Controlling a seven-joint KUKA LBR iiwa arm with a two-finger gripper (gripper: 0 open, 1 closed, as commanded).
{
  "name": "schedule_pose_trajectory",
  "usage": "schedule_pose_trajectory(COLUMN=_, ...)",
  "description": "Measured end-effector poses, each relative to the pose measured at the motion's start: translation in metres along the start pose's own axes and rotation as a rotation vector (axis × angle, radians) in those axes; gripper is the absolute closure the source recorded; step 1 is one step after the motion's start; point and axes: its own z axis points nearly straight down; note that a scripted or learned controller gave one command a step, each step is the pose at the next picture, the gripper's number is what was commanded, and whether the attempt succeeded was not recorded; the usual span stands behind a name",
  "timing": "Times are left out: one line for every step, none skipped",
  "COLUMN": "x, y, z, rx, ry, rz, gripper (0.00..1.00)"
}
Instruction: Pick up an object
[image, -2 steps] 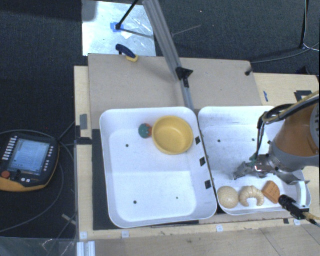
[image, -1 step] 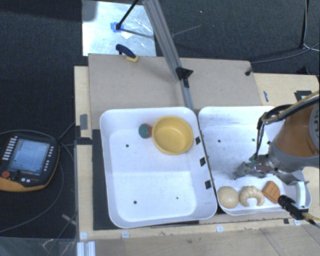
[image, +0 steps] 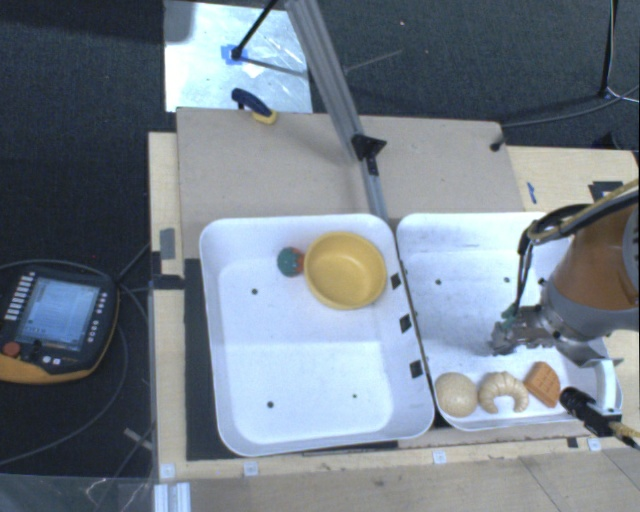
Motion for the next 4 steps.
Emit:
schedule_pose_trajectory(x=0.001, y=0.004, z=-0.042, rx=-0.002, ry=0.0, rz=-0.001, gripper=1.0)
schedule_pose_trajectory(x=0.004, y=0.002, z=-0.085, rx=-0.003, ry=0.0, rz=-0.001, gripper=1.0)
schedule_pose_trajectory(x=0.003, y=0.003, z=-0.111, rx=-0.001, ry=0.0, rz=-0.001, gripper=1.0)
schedule_pose_trajectory(x=0.059, y=0.004, z=-0.105, rx=0.001, ry=0.002, rz=-0.005, gripper=1.0)
